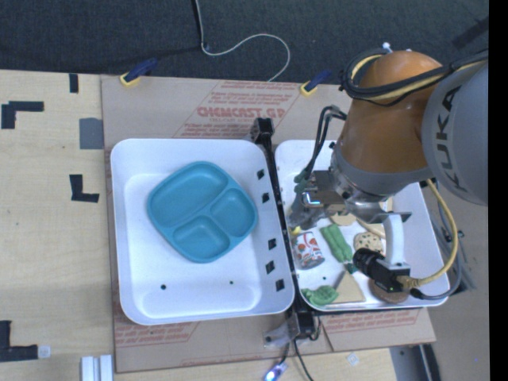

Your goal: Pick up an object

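Two bins (127, 213) | one blue plate (202, 210) | one gripper (305, 203)

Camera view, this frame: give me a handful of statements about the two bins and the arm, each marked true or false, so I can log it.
1. The blue divided plate lies in the left bin. True.
2. The arm hangs over the left bin. False: it is over the right bin, where the gripper sits near that bin's left wall.
3. Small items lie in the right bin, among them a green pickle-like piece and a green leafy piece. True.
4. The blue divided plate has a single undivided well. False: it has three compartments.
5. The bins rest on a cardboard sheet with red printing. True.
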